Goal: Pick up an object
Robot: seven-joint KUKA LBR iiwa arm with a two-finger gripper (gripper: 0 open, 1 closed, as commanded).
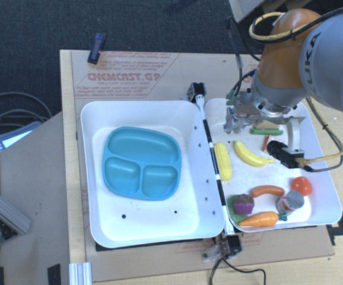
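Note:
My gripper [238, 123] hangs over the far left part of the right bin [326, 209], just above the yellow banana [250, 154] and a corn cob [222, 160]. Nothing shows between its fingers. A green pepper-like piece [266, 132] and a small red piece [266, 142] lie right of the gripper. Nearer the front lie a sausage [267, 190], a tomato [301, 185], a purple item [243, 204], a carrot [257, 219] and a grey-red can-like item [290, 202].
The left bin [94, 218] holds a blue divided plate [142, 162]. A black clip [196, 90] sits at the far end of the seam between the bins. A black cable and connector [285, 154] hang from the arm over the right bin.

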